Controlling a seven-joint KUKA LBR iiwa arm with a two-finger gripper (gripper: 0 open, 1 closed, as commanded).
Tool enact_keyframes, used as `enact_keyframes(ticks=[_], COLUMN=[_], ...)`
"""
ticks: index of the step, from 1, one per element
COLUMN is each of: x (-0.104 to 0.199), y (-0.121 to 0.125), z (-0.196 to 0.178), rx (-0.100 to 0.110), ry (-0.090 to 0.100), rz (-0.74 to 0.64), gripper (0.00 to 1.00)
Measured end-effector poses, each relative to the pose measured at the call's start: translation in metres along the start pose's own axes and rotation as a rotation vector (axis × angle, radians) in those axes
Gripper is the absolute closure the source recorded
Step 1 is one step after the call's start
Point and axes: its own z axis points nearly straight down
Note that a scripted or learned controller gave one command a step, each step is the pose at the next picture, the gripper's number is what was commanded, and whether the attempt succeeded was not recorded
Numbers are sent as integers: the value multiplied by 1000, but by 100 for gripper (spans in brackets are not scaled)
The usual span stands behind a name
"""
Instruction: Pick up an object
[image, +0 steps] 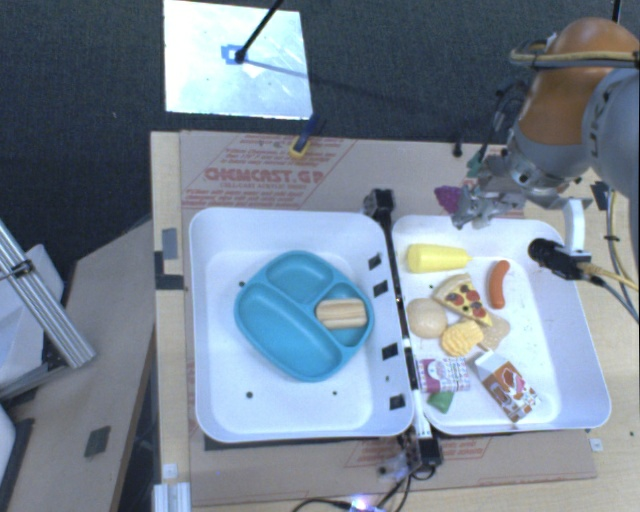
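Note:
My gripper (468, 207) hangs over the far rim of the right bin (570, 340), below the orange-banded wrist. A small purple toy (452, 198) sits between its fingers, lifted off the bin floor. In the right bin lie a yellow cone-shaped piece (437, 258), a pizza slice (461, 296), a red sausage (497, 283), a beige bun (427, 318), a yellow ridged piece (462, 338), a pink carton (446, 374), a green bit (441, 401) and a brown-and-white carton (508, 388).
The left bin (225, 400) bears a blue divided plate (290, 325) with a tan bread roll (342, 313) in one compartment. A black fitting (553, 256) on a white bracket hangs over the right bin's far right. A black divider (395, 320) separates the bins.

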Motion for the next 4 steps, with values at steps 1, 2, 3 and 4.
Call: enact_keyframes(ticks=[1, 2, 3, 4], x=[24, 48, 76, 96], y=[-35, -81, -118, -146], z=[-4, 8, -4, 10], rx=[5, 8, 7, 8], ry=[0, 1, 1, 0], rz=[0, 0, -1, 0], gripper=[100, 100, 100, 100])
